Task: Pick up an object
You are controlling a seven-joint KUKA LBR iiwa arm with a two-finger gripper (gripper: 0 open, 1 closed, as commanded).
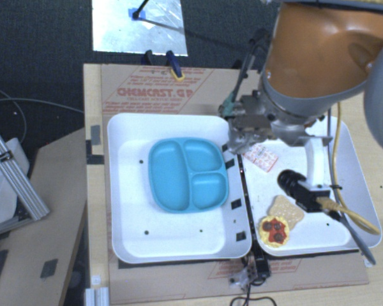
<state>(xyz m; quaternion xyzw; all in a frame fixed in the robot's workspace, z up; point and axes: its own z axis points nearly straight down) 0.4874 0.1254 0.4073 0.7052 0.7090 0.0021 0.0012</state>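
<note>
Toy food lies nearest the camera, in the front part of the right bin point(357, 171): a small yellow pizza round point(274, 230) dotted with red, and a tan slice of toast point(286, 210) touching it just behind. Both look like stiff, light plastic or foam. The pizza is flat and low, so a hold would have to be across its rim. The toast offers two straight edges for a pinch.

Further back in the same bin, close to the divider, sits a small white packet point(263, 157) with red print. It is probably thin, light and a little crinkly, best pinched across its short sides, though it may slide on the smooth bin floor.

In the left bin point(124, 171) a blue divided plate point(186, 174) lies flat near the middle. It is rigid and wide, and its raised rim or inner ridges are the only likely grip.

The gripper point(240, 144) hangs above the divider at the back of the bins, just beside the packet, which I judge the likeliest target. Whether its jaws are released or clenched cannot be told, and nothing is seen held.

Beyond the bins come a printed cardboard sheet point(156, 88) and a shiny foil panel point(140, 18).
</note>
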